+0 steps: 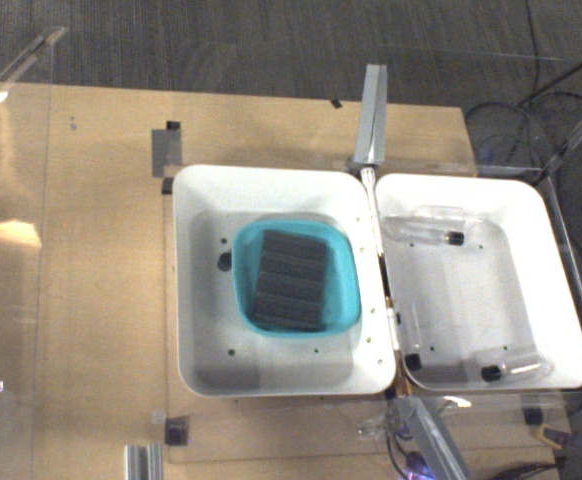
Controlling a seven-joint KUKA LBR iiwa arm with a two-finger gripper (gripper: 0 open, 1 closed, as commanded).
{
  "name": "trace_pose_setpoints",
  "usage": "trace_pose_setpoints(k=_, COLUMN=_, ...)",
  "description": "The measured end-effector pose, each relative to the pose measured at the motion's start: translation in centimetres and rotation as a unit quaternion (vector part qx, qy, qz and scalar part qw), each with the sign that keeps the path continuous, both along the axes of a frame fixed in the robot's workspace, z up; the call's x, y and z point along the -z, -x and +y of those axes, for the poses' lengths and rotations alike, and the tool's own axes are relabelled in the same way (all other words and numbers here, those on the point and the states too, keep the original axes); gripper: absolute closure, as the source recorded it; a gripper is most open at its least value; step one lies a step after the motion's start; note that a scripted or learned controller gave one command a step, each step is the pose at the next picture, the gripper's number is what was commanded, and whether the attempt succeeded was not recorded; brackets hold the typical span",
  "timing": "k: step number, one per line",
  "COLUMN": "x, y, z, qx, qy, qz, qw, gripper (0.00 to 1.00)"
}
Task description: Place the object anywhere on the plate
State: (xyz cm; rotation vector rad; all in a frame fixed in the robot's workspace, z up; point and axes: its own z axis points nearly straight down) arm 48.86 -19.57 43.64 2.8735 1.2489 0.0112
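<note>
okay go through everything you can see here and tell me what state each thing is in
Dark ridged block: lying flat on the plate.
Teal plate: upright in the left bin, carrying the block.
Left bin: holds the plate.
Right bin: holds two clear tubes, lying flat.

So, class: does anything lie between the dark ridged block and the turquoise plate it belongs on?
Nothing visible does. The dark ridged block already lies on the turquoise plate, inside the left white bin.

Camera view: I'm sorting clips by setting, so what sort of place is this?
Probably a robotics lab test bench: two white bins, left bin and right bin, on a wooden bench, a teal plate holding a dark ridged block, and loose cables.
</note>
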Motion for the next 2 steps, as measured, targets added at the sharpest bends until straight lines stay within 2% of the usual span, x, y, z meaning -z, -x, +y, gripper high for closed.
trace_pose_setpoints(k=1, x=0.01, y=0.02, z=-0.48, qx=0.066, qy=-0.0007, qz=0.0, qw=0.9978, gripper=0.0)
trace_pose_setpoints(k=2, x=0.01, y=0.02, z=-0.46, qx=0.098, qy=-0.0012, qz=0.0, qw=0.9952, gripper=0.0)
